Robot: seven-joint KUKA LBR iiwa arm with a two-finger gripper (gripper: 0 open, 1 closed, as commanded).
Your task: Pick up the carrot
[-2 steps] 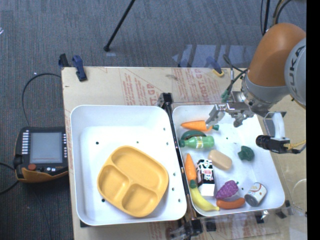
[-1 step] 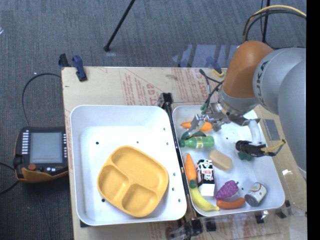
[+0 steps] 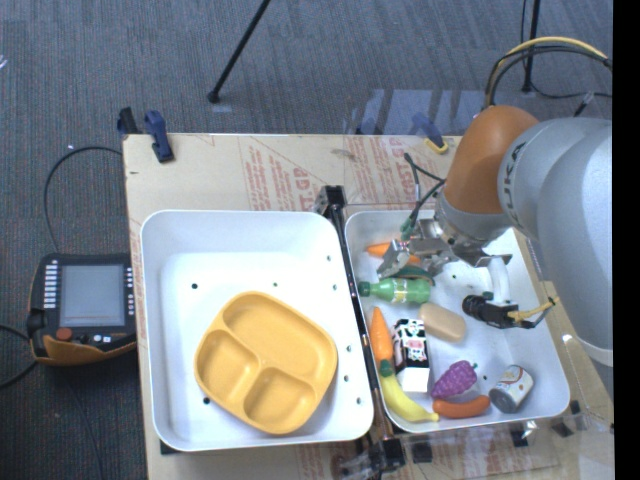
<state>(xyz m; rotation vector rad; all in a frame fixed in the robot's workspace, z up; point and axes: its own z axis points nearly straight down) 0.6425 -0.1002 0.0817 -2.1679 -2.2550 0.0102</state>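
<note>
We are looking down on grey carpet around a desk [image 3: 260, 168] topped with printed cardboard, carrying two white bins. A yellow tray [image 3: 265, 361] is lying in the left bin [image 3: 170, 238]. The arm [image 3: 560, 198] is reaching into the right bin [image 3: 548, 353] from three o'clock, and its gripper [image 3: 405, 256] is hovering at that bin's eleven o'clock corner, over a small orange piece [image 3: 378, 250] and just above a green bottle [image 3: 396, 290]. We cannot tell whether the gripper is apart or together. The carrot [image 3: 381, 336] is lying by the bin's nine o'clock wall, pointing towards twelve, just below the bottle and beside a cow-print carton [image 3: 411, 346]. At six o'clock from it we are seeing a banana [image 3: 402, 400], a purple grape bunch [image 3: 454, 379], a red sausage [image 3: 462, 406] and a can [image 3: 511, 388]. A tan block [image 3: 442, 322] is sitting near the centre. A pendant [image 3: 88, 306] is resting on the floor at nine o'clock.
</note>
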